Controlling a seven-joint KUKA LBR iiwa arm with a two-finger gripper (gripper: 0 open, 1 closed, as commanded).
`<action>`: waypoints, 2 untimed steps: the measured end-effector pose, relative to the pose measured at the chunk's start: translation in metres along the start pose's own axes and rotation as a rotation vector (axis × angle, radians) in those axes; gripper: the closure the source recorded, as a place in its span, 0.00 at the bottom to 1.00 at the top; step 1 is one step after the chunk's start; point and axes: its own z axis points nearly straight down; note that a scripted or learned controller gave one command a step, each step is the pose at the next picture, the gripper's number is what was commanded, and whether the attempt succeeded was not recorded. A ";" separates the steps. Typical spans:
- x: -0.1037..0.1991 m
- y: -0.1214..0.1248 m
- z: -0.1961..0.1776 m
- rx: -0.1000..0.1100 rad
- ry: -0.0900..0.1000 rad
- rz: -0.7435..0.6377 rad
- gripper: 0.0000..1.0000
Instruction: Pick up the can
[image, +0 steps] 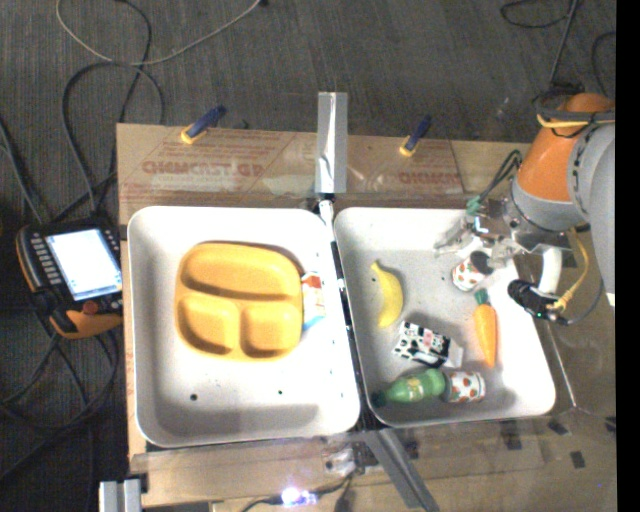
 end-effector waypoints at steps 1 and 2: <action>0.001 0.004 -0.015 -0.014 -0.003 -0.003 1.00; 0.000 0.004 -0.014 -0.011 -0.004 -0.003 0.00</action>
